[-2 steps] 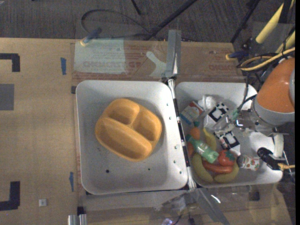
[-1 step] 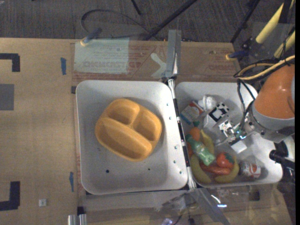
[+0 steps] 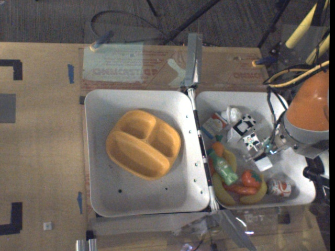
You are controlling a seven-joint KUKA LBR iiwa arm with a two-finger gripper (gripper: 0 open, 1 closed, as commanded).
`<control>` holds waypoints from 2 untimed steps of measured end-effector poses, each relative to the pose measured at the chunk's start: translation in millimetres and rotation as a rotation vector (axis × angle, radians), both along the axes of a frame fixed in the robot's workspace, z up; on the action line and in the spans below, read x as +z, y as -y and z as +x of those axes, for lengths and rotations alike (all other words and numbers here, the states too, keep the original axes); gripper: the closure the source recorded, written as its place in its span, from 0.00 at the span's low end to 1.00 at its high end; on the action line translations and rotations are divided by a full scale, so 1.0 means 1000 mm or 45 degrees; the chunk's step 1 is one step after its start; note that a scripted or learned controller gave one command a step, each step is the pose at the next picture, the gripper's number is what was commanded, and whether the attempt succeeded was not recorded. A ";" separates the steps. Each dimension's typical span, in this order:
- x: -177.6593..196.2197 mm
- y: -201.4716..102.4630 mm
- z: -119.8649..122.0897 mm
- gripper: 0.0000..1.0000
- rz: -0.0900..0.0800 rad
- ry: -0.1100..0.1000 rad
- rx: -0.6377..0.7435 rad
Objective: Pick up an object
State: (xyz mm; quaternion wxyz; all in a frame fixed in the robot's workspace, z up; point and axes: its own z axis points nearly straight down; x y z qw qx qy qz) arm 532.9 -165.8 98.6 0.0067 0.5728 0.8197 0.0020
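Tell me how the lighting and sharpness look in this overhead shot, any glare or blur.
In the camera view, lighting is soft and even; the yellow divided plate casts only a faint shadow on the left bin. The right bin looks bright but not washed out. The whole view is slightly soft, and the small items near the end effector blur together. The orange band is fuzzy-edged.

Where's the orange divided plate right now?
The orange plate lies in the middle of the left bin, alone, across the divider from the right bin holding the toys.

Orange divided plate (image 3: 143,144), black-and-white checkered cube (image 3: 244,125)
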 end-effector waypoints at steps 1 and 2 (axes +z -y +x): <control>-0.008 0.009 0.056 1.00 -0.001 -0.007 0.191; 0.080 -0.068 0.065 1.00 0.003 -0.010 0.214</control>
